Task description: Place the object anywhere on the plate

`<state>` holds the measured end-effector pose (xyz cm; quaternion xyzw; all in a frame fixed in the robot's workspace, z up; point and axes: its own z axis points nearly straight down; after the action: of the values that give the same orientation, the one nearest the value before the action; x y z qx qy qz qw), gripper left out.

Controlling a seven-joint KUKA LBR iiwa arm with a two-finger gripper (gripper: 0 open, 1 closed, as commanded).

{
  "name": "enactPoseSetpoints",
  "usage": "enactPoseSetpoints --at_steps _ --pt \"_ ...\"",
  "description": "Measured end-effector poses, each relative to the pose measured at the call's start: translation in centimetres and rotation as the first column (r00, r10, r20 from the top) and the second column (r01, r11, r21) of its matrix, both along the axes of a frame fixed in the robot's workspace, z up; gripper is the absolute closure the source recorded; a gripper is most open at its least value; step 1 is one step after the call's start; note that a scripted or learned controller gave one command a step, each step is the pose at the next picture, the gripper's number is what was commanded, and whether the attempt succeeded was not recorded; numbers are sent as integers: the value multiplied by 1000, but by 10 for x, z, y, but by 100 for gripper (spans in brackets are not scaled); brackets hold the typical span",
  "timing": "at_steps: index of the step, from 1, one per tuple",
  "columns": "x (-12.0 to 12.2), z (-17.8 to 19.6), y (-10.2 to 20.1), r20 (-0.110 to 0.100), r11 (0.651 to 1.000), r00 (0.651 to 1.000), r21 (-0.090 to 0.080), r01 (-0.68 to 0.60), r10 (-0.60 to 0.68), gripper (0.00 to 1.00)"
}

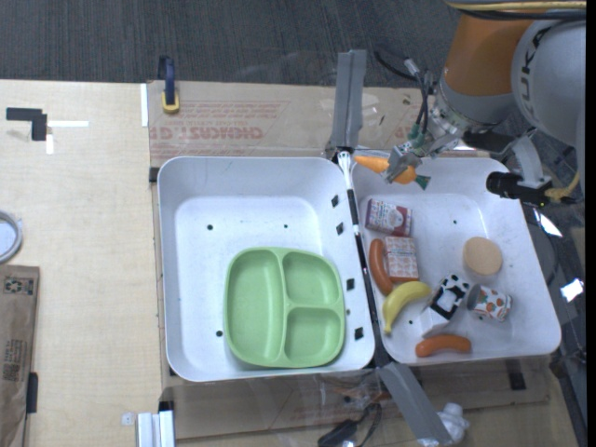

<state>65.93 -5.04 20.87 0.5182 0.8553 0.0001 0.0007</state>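
Robot arm lifts a toy carrot while a green plate waits in the left bin.

Far left of the end effector and lower, the green divided plate (284,307) lies flat. The end effector (407,163) is clamped on the orange carrot (377,165) above the right bin's (521,338) back corner; other toy food lies below it.

Robotics lab (bench-mounted arm (521,54), bins (186,250))

plate (284,307): light green, far lower-left of claw
carrot (372,164): orange, just left of claw
banana (400,302): yellow, below claw
sausage (443,345): orange-red, far below claw
bins (186,250): white
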Motion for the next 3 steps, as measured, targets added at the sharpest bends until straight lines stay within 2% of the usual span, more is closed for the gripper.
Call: enactPoseSetpoints --at_steps 1,2,3 --pt "-42 -7 74 -2 952 952 0 -307 307 100" --pt "-103 -7 137 -3 991 991 0 -132 132 100" --pt "-167 6 151 -4 946 946 1 -323 323 100"
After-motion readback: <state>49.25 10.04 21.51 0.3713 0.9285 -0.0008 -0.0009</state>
